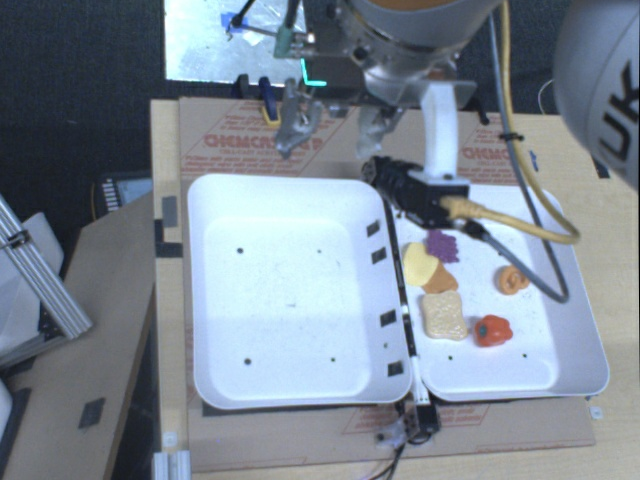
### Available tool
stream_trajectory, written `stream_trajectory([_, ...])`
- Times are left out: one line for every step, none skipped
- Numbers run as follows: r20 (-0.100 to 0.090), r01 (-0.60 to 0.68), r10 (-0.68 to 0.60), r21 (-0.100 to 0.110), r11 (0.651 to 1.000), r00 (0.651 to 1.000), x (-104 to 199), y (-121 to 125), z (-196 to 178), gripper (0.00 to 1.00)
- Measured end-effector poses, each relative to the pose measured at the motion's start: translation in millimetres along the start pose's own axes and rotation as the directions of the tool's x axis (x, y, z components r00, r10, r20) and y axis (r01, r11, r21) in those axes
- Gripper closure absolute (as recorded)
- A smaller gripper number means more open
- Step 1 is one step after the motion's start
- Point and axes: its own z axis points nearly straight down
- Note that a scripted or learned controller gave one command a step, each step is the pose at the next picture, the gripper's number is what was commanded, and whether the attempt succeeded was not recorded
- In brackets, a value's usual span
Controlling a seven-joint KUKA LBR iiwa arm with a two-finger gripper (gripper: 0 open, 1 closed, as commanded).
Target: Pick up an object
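Over the far edge of the bench, beyond the back rims of both bins, the gripper hangs from the grey arm above a cardboard sheet printed with red letters. From where I stand its fingers look spread well apart, with nothing between them. It sits closer to the back right corner of the left bin than to anything it could grasp. Everything there is to pick up lies in the right bin, gathered towards its left wall. A small purple grape cluster lies farthest back. Just in front of it, a yellow piece touches a tan wedge. A pale slice of bread lies flat just in front of those two. Right beside the bread, on the side away from the left bin, sits a red pepper with a bit of green on top. A small orange curled piece lies apart from the others, out towards the middle of the bin floor. None of these things is touching the gripper, and they all rest on the white floor of the bin.
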Motion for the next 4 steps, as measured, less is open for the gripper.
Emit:
stream_trajectory([0.0,0.0,0.0,0.0,1.0,1.0,0.0,0.0,0.0,0.0])
stream_trajectory([0.0,0.0,0.0,0.0,1.0,1.0,0.0,0.0,0.0,0.0])
stream_trajectory([-0.002,0.003,-0.003,-0.003,1.0,1.0,0.4,0.2,-11.6,1.0])
stream_trajectory([-0.001,0.004,-0.004,-0.002,1.0,1.0,0.5,0.1,-11.1,0.0])
